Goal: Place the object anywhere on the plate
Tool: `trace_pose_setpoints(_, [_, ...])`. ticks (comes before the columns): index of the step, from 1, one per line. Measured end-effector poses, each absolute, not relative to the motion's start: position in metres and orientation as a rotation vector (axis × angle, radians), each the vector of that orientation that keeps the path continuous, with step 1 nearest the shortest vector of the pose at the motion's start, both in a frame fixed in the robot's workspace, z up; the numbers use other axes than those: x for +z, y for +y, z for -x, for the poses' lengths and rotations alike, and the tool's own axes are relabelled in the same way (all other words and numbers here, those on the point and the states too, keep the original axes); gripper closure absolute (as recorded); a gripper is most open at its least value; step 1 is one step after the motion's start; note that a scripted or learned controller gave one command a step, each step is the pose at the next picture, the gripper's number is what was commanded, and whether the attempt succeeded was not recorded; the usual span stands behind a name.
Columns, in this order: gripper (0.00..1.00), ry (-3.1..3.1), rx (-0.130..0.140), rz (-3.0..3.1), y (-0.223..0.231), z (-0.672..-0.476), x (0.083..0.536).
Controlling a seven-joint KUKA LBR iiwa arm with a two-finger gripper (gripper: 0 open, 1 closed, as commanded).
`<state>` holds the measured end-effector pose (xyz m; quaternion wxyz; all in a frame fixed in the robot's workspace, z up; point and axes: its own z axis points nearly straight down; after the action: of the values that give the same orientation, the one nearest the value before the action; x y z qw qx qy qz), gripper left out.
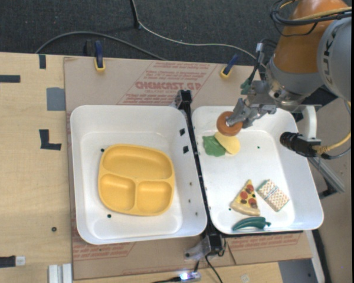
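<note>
The yellow plate (135, 179), a tray with 3 compartments, is lying in the left white bin (82, 158), taking up most of its floor. To the right of the plate, past the black divider where the 2 bins meet, the right white bin (295, 175) is holding the loose items.

The gripper (233, 121) is hanging over the far left part of that right bin, up and to the right of the plate, with the grey arm (301, 46) and its orange band reaching in from the right. A brown donut (226, 124) is sitting right at the fingertips, and the fingers seem to be pinching its rim, though the view is too coarse to be sure of it.

Just below the donut, a pale yellow piece (229, 144) and a green leafy piece (213, 145) are lying side by side and touching, nearer the plate than anything else in that bin. Farther right of the plate and toward the near edge, a pizza slice (246, 197) is resting beside a small patterned block (274, 195), and a green pepper (250, 223) is lying just below those 2.
</note>
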<state>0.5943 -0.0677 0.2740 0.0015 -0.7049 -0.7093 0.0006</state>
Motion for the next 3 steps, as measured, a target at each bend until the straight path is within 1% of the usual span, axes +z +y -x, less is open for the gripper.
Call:
trace_pose_setpoints(1, [1.0, -2.227, 0.002, 2.213, -0.015, -0.599, 0.271])
trace_pose_setpoints(2, [1.0, -2.226, 0.004, 2.214, 0.037, -0.61, 0.245])
trace_pose_setpoints(3, [1.0, -2.228, 0.001, 2.213, 0.092, -0.627, 0.234])
